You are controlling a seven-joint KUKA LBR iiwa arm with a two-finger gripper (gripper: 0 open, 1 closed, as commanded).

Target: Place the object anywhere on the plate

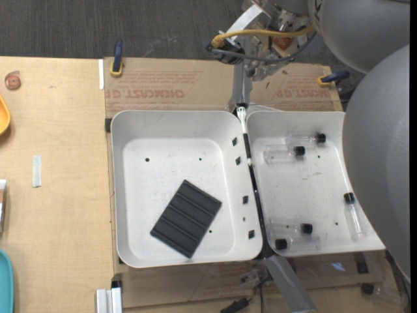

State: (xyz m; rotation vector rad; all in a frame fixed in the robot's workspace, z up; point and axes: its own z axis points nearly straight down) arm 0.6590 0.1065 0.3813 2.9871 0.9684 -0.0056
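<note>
I am looking down at the two bins on the desk [58, 142] and sizing up the pick. The things to move are lying in the shallow white right-hand bin [326, 119]: several small clear plastic tubes with black caps. One [285, 154] is resting near the back beside a second [306, 139], one [352, 215] is lying along the right wall, and two more [291, 229] are sitting near the front edge. The flat black ribbed rectangular plate [187, 218] is lying at a slant on the floor of the shallow white left-hand bin [130, 129], well apart from all the tubes.

The gripper [240, 103] is hanging over the back rim where the two bins meet, with nothing visible in it; I cannot tell whether it is set wide or narrow from this angle.

I am judging the tubes to be light, stiff and smooth, so they are likely to roll or squirt sideways if pinched off-centre. Being clear, their bodies are hard to make out against the white floor; the black caps are giving me the best landmarks. I am planning to close across the barrel just beside a cap, jaws square to the tube's long axis, and I am favouring the rear tube, since it is lying clear of the walls. On the ribbed plate I am expecting the grooves to help stop it rolling.
</note>
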